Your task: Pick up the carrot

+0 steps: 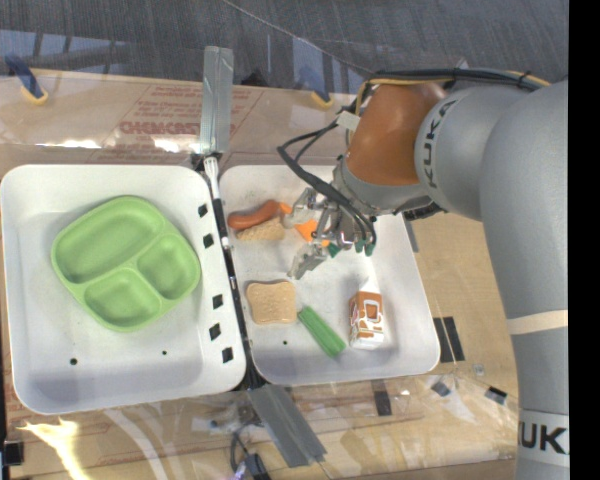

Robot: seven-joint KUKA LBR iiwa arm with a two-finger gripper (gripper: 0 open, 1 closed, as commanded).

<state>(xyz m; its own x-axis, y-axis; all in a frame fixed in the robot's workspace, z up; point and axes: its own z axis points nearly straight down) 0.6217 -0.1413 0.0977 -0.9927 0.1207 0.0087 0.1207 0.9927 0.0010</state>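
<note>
I see the green stick point(322, 331) closest to me in the right bin point(420, 338), with the little carton point(367, 319) beside it and the toast point(271, 302) just left. Farther back, the gripper point(318, 243) hangs over the carrot point(308, 230); I cannot tell how its jaws stand. The hot dog point(257, 216) lies left of the carrot.

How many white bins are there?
2. The left bin holds the green plate. The right bin holds the toy food, with the arm's hand over it. None seem hidden.
</note>
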